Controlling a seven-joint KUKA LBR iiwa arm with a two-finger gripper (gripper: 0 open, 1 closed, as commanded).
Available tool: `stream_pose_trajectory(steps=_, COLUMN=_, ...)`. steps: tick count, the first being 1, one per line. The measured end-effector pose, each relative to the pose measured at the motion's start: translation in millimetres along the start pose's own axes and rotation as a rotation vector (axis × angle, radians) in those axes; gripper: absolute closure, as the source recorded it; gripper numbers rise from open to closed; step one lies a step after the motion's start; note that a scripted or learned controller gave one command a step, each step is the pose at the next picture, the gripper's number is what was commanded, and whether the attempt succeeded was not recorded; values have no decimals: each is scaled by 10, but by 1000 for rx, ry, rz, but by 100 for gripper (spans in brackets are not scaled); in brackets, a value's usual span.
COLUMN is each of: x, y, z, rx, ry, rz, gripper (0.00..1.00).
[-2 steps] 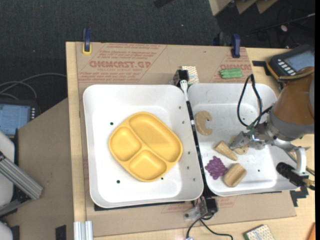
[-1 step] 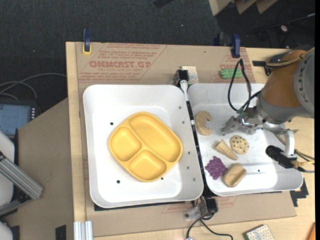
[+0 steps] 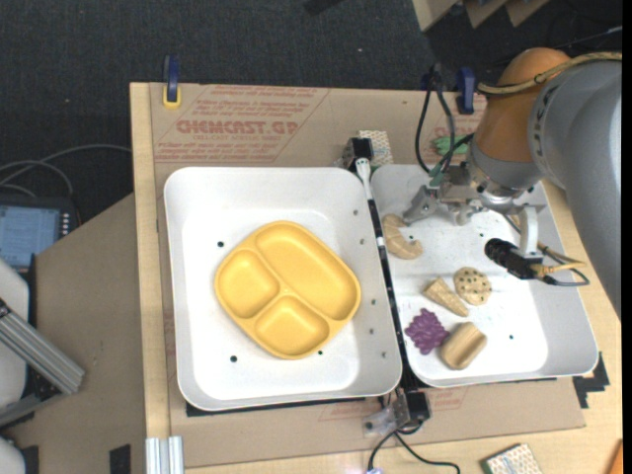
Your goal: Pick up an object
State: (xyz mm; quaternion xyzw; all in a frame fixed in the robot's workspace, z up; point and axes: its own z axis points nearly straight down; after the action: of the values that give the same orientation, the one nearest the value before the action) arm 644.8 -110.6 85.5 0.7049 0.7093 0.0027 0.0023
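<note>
Down at the front of the right bin (image 3: 553,358) you've got a little tan bread roll (image 3: 462,345) touching a purple grape bunch (image 3: 426,330), pretty much the closest stuff to you. Just behind them sits a wedge of cheese-looking food (image 3: 445,296) beside a chocolate chip cookie (image 3: 473,285). A pale croissant-ish piece (image 3: 400,238) lies near the bin's left wall, further back.

Your left bin (image 3: 188,265) holds a yellow divided plate (image 3: 286,287) with three compartments, sitting roughly in the middle at a bit of an angle.

Your arm (image 3: 513,117) comes in from the right, orange band showing, and the hand (image 3: 457,203) hangs low over the back of the right bin, behind the food and apart from all of it. You honestly can't tell if it's spread or clenched from this angle, and nothing shows between its tips.

Both bins sit on the cardboard-topped bench (image 3: 247,126).
</note>
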Motion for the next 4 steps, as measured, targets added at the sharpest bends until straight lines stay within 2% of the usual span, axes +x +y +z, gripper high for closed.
stream_pose_trajectory(steps=1, x=-42, y=-1299, z=3, rx=19, ry=3, rz=11, gripper=0)
stream_pose_trajectory(steps=2, x=-160, y=-675, z=0, rx=2, ry=-3, rz=5, gripper=0)
stream_pose_trajectory(steps=3, x=38, y=260, z=-2, rx=-2, ry=-2, rz=1, gripper=0)
stream_pose_trajectory(steps=4, x=28, y=219, z=6, rx=7, ry=-1, rz=5, gripper=0)
